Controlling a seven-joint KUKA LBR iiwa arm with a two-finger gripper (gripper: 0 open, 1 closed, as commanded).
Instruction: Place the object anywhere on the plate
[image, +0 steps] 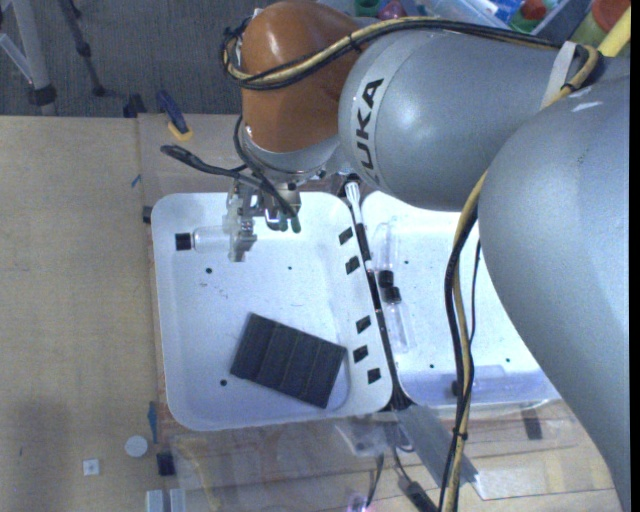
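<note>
Dark grey ribbed rectangular object, likely the plate, lies flat, askew, near front edge of left bin. Gripper hangs over the bin's far edge, well apart from it. Small clear item beside the gripper, too blurred to ID. Grip state: can't tell.

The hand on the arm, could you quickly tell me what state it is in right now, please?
Hand: over the upper part of the left bin; open, closed or holding something cannot be told.
</note>
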